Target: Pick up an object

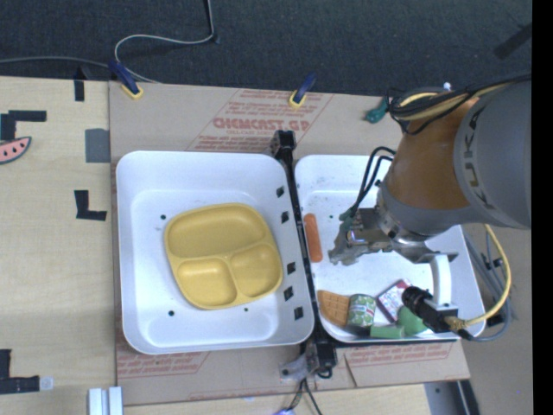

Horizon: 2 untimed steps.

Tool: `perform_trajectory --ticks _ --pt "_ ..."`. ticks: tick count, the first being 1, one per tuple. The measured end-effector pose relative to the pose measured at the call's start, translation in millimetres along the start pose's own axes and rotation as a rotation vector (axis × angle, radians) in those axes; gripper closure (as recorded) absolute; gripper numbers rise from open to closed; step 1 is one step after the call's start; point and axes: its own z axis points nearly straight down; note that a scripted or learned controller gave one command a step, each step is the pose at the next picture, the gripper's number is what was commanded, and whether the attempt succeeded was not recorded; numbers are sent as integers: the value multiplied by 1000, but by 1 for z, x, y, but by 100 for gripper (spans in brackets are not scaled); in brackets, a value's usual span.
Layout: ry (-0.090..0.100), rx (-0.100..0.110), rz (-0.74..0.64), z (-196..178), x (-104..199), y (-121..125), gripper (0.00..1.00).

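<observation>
The gripper (344, 251) hangs over the middle of the right bin (324, 175); whether it is released or clenched cannot be told. An orange carrot (314, 236) lies just beside it along the bin's left edge. A yellow plate (225, 254) fills the left bin (138, 232).

In the right bin (321, 180), a slim orange stick, like a carrot (314, 237), lies lengthwise against the left wall, about halfway down. Along the bin's front edge sits a cluster: an orange-brown wedge (333, 304) near the front left corner, a small green can (362, 309) just right of it, a pink-and-white packet (394, 297) tilted beside that, and a green piece (404, 324) at the rim.
</observation>
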Motion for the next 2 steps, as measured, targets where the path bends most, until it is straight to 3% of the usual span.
perform_trajectory --ticks 1,2 --pt "-3 -3 7 37 -71 13 100" --pt "-3 -3 6 37 -71 13 0"
